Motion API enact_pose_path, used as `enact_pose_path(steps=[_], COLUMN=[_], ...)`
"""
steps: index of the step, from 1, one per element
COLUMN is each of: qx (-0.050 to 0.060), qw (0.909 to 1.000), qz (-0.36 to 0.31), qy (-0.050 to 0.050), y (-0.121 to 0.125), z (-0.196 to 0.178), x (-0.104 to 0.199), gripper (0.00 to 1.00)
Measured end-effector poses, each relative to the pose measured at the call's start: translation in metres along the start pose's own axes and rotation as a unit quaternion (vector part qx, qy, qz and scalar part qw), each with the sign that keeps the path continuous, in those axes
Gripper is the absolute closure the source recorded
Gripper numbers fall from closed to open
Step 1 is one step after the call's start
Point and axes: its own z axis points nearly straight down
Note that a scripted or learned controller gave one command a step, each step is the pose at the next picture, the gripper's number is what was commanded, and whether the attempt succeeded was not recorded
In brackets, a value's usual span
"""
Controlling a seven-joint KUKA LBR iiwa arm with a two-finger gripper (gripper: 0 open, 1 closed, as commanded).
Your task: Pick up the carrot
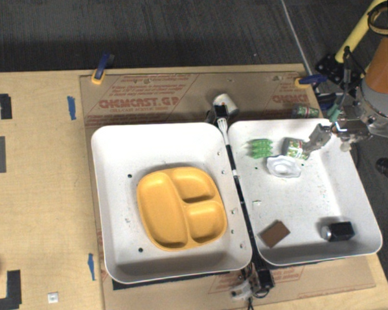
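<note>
Claw (311, 142) sits over the top right part of the right bin (365, 207), coming in from the right. Can't tell if it's open or closed, too small and blurry.

Sweeping L to R: the left bin (111, 188) has a yellow divided tray (181, 205) in the middle. Then in the right bin there's a green ridged piece (260, 147) near the top left, a clear plastic lump (283, 166) just beside it, and a small green-white bit (295, 150) right at the claw's tip. Lower down are a brown block (274, 233) and a black thing (338, 231).

Tbh I can't tell for sure which item is the carrot. Best guess is the green ridged piece. If so, it lies to the claw's left in view, long axis approx left-right, with the green-white bit between them. So imo the claw needs to slide left and come down across the short side.
</note>
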Motion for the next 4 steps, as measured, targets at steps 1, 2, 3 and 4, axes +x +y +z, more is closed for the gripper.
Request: enact_pose_path(steps=[1, 2, 3, 4], qx=[0.001, -0.001, 0.001, -0.001], qw=[0.9982, 0.9982, 0.9899, 0.9227], qz=[0.060, 0.061, 0.142, 0.386], qy=[0.000, 0.000, 0.000, 0.000], y=[-0.066, -0.066, -0.093, -0.093], z=[0.044, 0.034, 0.011, -0.004], x=[0.064, 0.064, 0.116, 0.144], gripper=[0.00, 1.00, 1.00, 1.00])
